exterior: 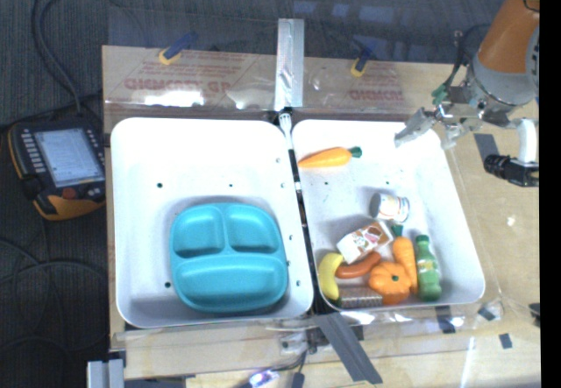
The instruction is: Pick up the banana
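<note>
The bench (131, 71) carries two white bins. The left bin (140, 167) holds a blue tray (230, 257). The arm (513, 36) hangs over the far right corner of the right bin (447, 202) — tool (421, 125) state: cannot tell. The banana (328, 277) lies at the near left of the right bin, touching a sausage (359, 269) — not yet grasped; approach, grasp and lift remain.

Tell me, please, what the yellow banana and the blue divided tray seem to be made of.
The small yellow banana looks like moulded plastic, a toy: even colour and a smooth, slightly glossy skin. The turquoise-blue divided tray also looks like plastic, semi-matte: uniform colour, rounded moulded compartments, soft highlights. Neither is certain from this view.
</note>
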Robot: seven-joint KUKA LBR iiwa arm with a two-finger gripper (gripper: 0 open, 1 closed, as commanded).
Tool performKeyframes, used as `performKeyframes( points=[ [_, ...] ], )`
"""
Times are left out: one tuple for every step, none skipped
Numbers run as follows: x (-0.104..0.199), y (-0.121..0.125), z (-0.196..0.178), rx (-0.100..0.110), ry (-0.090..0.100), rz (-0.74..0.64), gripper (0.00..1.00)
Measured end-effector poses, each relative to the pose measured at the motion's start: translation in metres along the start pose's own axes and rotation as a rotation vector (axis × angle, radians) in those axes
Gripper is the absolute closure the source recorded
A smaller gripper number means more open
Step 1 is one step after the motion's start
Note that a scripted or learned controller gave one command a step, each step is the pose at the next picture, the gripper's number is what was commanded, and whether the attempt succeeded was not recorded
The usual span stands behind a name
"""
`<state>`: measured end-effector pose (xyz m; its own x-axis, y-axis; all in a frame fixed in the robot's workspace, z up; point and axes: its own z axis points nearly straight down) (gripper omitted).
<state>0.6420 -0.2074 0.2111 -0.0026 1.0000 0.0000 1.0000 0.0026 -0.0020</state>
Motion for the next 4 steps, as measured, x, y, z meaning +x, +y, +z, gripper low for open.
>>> performKeyframes(
  points=[
    [-0.016,0.027,-0.031,-0.001,-0.004,0.227,0.00],
    [-0.014,0.027,-0.040,0.001,-0.010,0.224,1.00],
    [0.002,0.018,0.113,-0.001,-0.003,0.260,1.00],
    [0.008,0.011,0.007,0.000,-0.003,0.630,1.00]
  ],
)
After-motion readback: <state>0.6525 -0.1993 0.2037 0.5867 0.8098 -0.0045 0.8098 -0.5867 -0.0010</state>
